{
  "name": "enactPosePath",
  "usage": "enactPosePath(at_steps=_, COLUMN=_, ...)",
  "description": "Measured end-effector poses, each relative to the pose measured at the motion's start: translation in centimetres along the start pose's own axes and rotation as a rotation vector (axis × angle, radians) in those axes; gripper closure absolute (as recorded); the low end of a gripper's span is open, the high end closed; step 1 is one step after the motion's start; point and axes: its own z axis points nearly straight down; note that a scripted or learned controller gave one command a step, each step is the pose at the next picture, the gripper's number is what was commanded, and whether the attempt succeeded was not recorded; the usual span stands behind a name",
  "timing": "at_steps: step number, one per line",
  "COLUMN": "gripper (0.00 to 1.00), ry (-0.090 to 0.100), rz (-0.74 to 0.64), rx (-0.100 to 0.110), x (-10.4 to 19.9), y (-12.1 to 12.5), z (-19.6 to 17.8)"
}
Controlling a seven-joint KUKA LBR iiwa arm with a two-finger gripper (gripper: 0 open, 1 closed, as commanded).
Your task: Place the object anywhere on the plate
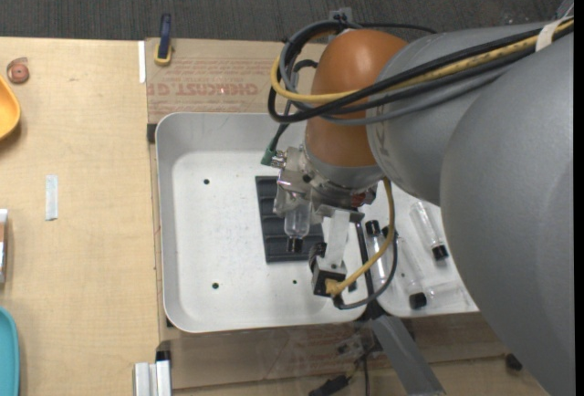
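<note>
We see the grey arm [474, 139] with its orange band [351, 102] reaching in over a shallow white bin [196, 230], and the tool [297, 225] hangs low above the bin's floor near its right side. Directly beneath the tool lies a dark, ribbed, flat object [276, 221], resting on the bin floor; we cannot tell whether the tool touches it, nor how wide the tool stands. Yellow and black cables [301, 88] loop around the wrist. To the right, partly hidden by the arm, some clear tubes with black caps [429, 239] lie on a white surface.

Behind the bin, at the worktop's far edge, a strip of brown cardboard [214, 84] carries red print that appears reversed and partly legible; we cannot read it with confidence. A blue-handled clamp [164, 38] grips the cardboard's far left corner. At the left edge of the tan worktop [82, 276] we see part of an orange item [7, 116].
</note>
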Motion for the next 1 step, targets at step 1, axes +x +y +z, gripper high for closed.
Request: enactPosePath(at_steps=1, gripper=1.00, ry=-0.002, rz=-0.031, rx=0.001, x=6.28, y=-2.38, z=2.94)
